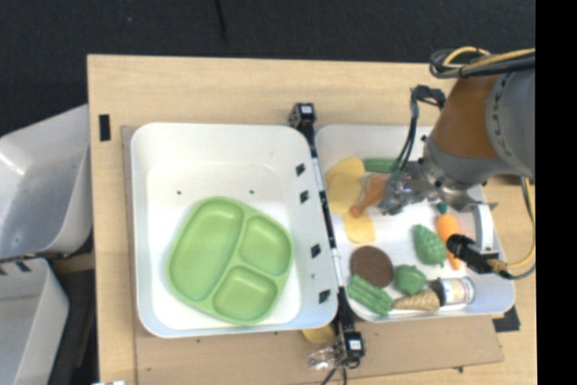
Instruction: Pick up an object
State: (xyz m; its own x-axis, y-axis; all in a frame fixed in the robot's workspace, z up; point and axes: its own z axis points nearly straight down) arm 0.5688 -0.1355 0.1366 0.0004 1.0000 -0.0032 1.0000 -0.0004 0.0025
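Because the task is only to pick up an object, and every loose item lies in the right bin [505,307], the arm [478,126] reaches in from the right and hangs low over that bin's middle. Its gripper [397,194] sits just beside an orange-brown piece [368,192] that leans against 2 pale yellow pieces, one above [345,176] and one below [360,230]. A dark green strip [383,164] lies at the bin's far wall just above the gripper. From this slant the wrist hides the tips, so I cannot tell whether the gripper is spread or closed, nor whether anything sits in it. My judgement is that the orange-brown piece is the likely target, since it is nearest the tool. The other toys crowd the near end: a brown disc [370,265], a ridged green piece [370,294], a green lump [409,279], another green lump [429,243], a small orange carrot-like piece [448,225], a cone [410,303] and a small bottle [455,291] lying on its side. Packed so close, several touch, and a descent there could nudge neighbours. The left bin [149,194] holds only a green divided plate [233,260] with 3 compartments, probably set as a drop-off place. A cable [416,117] loops above the wrist, clear of the toys.
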